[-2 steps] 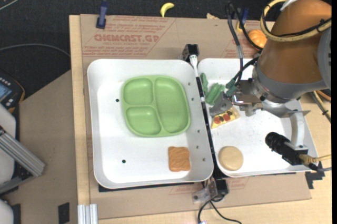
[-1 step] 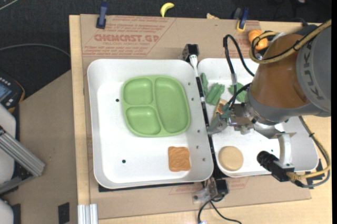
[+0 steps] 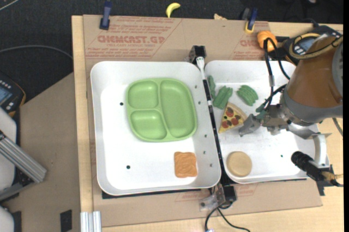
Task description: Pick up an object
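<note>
Toy pizza slice (image 3: 231, 117), lying flat in the right bin (image 3: 283, 168) close to its left wall, tip pointing down-left and crust toward the upper right. I am judging it to be a light, stiff plastic piece, thin and fairly slick on its printed face (a flat wedge offers little height to pinch). The best hold is probably across the two straight edges near the broad crust end, where the slice is widest and thickest; the narrow tip would likely slide out.

My gripper (image 3: 252, 126) is hanging low over the bin floor just right of the slice, near its crust corner. Its dark fingers are appearing slightly apart with nothing between them, though the view is coarse here and I am not certain of the gap.

Two green toy vegetables are lying just above the slice: a leafy piece (image 3: 222, 97) nearly touching its upper edge and a ridged one (image 3: 247, 94) to the right. They are crowding the crust side, so a descent there risks nudging them. A round tan biscuit-like disc (image 3: 239, 164) is sitting well below, near the front wall.

In the left bin (image 3: 109, 132) a green divided plate (image 3: 161, 109) and an orange waffle-like square (image 3: 185, 165) are resting, well apart from my reach.
</note>
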Controlling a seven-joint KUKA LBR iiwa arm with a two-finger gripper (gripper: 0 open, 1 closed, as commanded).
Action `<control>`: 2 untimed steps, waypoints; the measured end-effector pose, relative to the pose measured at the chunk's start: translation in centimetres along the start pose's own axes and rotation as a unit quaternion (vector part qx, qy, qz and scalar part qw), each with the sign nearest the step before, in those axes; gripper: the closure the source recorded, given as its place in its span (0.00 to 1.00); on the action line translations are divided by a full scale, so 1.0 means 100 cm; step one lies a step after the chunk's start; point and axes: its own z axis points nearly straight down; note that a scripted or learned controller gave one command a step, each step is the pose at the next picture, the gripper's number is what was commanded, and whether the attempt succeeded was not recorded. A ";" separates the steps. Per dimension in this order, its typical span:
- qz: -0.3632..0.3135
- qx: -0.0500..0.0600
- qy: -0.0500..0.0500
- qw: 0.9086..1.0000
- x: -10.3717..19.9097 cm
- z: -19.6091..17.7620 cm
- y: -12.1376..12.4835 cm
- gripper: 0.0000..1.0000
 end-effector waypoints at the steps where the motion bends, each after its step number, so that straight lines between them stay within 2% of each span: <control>1: -0.006 -0.008 0.001 1.000 0.027 -0.129 -0.014 0.00; 2: -0.009 -0.009 0.003 1.000 0.092 -0.244 -0.014 0.00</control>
